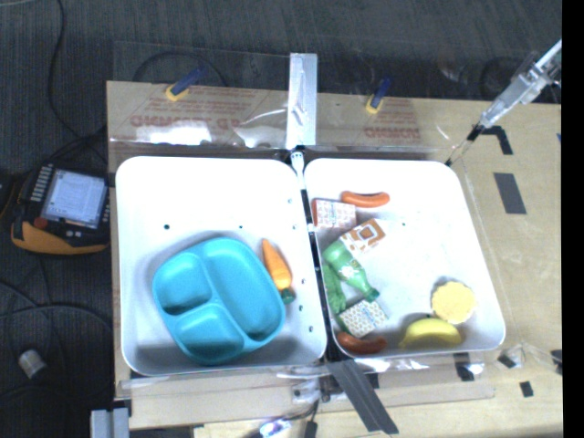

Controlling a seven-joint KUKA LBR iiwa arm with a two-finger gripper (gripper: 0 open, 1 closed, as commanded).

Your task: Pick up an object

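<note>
tool [476,133] beyond two bins [137,199]

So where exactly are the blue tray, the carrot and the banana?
blue tray [217,301]: camera view, on the ridge between its compartments.
carrot [276,262]: camera view, middle of the orange body.
banana [431,333]: camera view, middle of the yellow peel.

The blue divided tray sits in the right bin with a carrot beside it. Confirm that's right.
Not quite. The camera view shows the blue divided tray in the left bin, not the right one. The carrot does lie beside it, along the tray's right edge. The right bin holds the other items, such as the banana and green bottle.
</note>
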